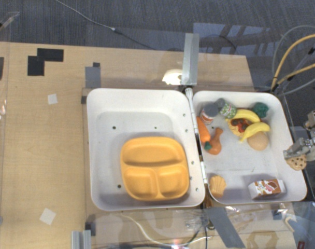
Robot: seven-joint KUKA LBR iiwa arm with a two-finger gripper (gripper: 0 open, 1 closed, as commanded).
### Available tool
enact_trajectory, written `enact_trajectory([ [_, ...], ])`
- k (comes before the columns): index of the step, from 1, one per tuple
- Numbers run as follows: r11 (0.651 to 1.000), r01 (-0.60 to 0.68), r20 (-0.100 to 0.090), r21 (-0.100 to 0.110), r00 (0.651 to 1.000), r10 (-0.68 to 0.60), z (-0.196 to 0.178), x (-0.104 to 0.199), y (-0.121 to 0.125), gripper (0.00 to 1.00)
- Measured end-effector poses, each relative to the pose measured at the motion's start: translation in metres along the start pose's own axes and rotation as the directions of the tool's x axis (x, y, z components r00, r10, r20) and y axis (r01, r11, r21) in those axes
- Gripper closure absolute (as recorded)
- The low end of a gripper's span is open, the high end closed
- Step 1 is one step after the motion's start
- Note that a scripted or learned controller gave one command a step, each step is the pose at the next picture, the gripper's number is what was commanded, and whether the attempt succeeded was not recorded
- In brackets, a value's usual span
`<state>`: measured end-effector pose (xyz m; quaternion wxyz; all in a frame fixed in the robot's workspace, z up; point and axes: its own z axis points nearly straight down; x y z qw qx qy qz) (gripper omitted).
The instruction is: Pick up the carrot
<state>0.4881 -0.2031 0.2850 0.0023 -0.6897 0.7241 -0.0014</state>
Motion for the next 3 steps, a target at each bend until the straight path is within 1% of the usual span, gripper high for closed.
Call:
enact_trajectory([
  [1,0.927,0.375,-0.001,0.002,0.927,-0.375,-0.034,0.003,-0.001,1.00],
  [2,0.632,0.775,0.002,-0.001,0.632,-0.775,0.024,-0.010,0.001,1.00],
  [3,0.532,0.847,-0.006,0.002,0.532,-0.847,-0.040,-0.003,-0.044,1.00],
])
